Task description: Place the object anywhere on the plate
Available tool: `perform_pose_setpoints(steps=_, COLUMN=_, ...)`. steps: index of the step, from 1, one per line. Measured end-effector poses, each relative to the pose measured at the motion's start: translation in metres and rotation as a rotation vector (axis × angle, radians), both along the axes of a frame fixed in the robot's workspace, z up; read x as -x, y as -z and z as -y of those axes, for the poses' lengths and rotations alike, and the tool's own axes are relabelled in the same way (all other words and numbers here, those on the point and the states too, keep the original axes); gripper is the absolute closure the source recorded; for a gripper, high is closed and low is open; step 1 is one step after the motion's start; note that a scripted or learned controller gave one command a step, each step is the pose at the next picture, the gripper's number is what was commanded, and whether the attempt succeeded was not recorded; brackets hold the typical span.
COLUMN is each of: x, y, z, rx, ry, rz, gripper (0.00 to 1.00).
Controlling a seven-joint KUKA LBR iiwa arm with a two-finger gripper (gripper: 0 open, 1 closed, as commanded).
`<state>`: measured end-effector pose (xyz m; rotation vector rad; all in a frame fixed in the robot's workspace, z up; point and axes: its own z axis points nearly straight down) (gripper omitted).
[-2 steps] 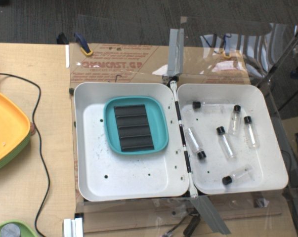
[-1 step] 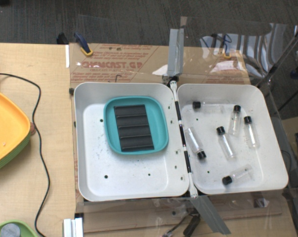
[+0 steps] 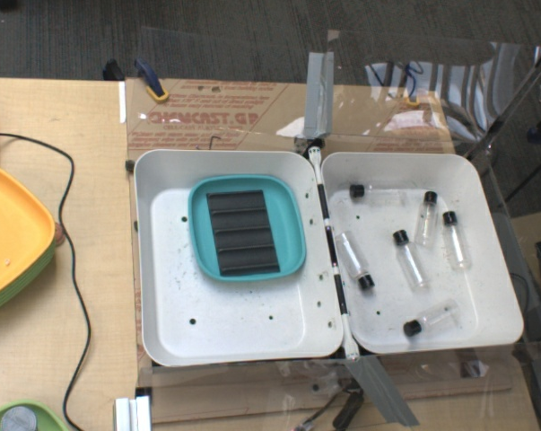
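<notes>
Camera view from my remote seat has the teal plate (image 3: 247,228) sitting in the left bin (image 3: 162,268), ready as the drop spot, while the clear vials (image 3: 406,257) lie scattered loose in the right bin (image 3: 485,241), none on the plate yet, and I can't tell the pincer's state.

The pose of the arm and its wrist, and the state of the gripper, could not be told at this moment.
</notes>
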<state>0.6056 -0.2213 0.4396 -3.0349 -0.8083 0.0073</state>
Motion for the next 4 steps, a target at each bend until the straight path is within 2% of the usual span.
perform_pose_setpoints(steps=2, x=-0.019, y=0.0, z=0.001, rx=0.001, ry=0.251, rz=0.0, gripper=0.0)
perform_pose_setpoints(steps=3, x=-0.035, y=0.0, z=0.0, rx=0.001, ry=0.315, rz=0.0, gripper=0.0)
perform_pose_setpoints(steps=4, x=-0.048, y=0.0, z=0.0, rx=0.001, ry=0.306, rz=-0.001, gripper=0.0)
